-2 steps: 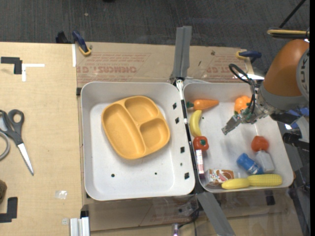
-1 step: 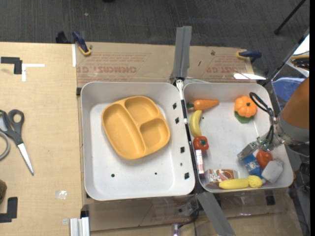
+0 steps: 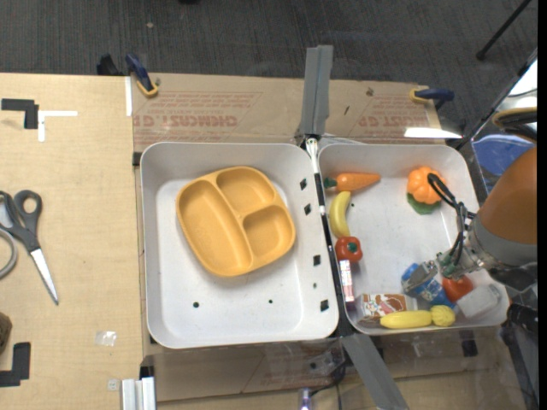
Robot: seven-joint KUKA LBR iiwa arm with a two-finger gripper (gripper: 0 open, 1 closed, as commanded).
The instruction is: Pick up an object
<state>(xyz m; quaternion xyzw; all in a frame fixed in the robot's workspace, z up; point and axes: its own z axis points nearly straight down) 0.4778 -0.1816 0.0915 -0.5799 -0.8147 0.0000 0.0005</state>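
- Down low inside the right bin [image 3: 386,229], at the end of the grey arm: the gripper [image 3: 448,263], tip aimed toward the clutter just below it in the camera view
- Impossible to tell from this slant whether spread or pressed together; too small and too dark against the toys; nothing plainly seen pinched
- Likeliest target: the blue object [image 3: 420,278], just beside the gripper, on its lower-left side in the view, possibly touching the tip
- Long axis of that blue object hard to read; looks crumpled, roughly slanting up toward the gripper
- Also close: a red object [image 3: 458,287], just below the gripper and slightly to its right, tucked partly under the wrist
- Farther below the gripper: a yellow banana [image 3: 405,319] lying crosswise, with a small lemon [image 3: 443,316] at its right end
- Well away from the gripper, up and to its left: a carrot [image 3: 356,179] and an orange pepper [image 3: 422,186]
- Judging by this: only a short shift down and left needed to centre on the blue object, with a risk of nudging the red object instead or catching both at once
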